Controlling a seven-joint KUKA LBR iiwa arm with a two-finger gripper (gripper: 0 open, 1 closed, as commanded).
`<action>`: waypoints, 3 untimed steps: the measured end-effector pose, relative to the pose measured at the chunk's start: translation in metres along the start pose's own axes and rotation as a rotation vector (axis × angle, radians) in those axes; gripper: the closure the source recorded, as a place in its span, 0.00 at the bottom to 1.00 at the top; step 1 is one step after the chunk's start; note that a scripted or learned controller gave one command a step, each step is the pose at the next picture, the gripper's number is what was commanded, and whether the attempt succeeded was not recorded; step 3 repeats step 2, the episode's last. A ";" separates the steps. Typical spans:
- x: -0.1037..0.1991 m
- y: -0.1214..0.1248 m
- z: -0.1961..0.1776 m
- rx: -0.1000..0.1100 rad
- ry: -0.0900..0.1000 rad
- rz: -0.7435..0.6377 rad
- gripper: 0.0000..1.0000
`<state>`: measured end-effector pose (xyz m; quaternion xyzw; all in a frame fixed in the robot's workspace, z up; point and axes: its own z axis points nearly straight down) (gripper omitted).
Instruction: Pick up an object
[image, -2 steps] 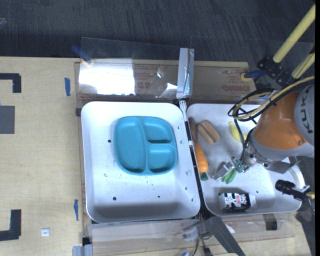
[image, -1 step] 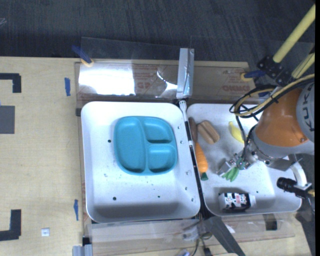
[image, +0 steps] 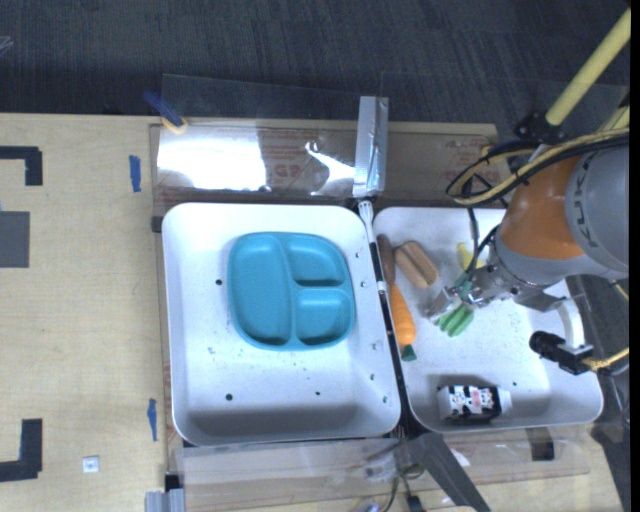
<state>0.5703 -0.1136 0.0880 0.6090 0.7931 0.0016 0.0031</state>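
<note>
Reaching into the right bin (image: 560, 400), the end effector (image: 462, 300), whose grip state I cannot tell, hangs just above a green object (image: 455, 321) near the bin's middle, apparently to grasp it.

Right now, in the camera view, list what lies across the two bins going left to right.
Blue divided plastic plate → orange toy carrot → tan bread-shaped block → green ridged piece → black-and-white box.
</note>
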 end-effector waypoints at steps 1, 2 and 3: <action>0.054 0.046 -0.103 -0.008 0.001 -0.074 1.00; 0.104 0.021 -0.115 0.007 0.005 0.054 1.00; 0.104 0.021 -0.115 0.007 0.005 0.054 1.00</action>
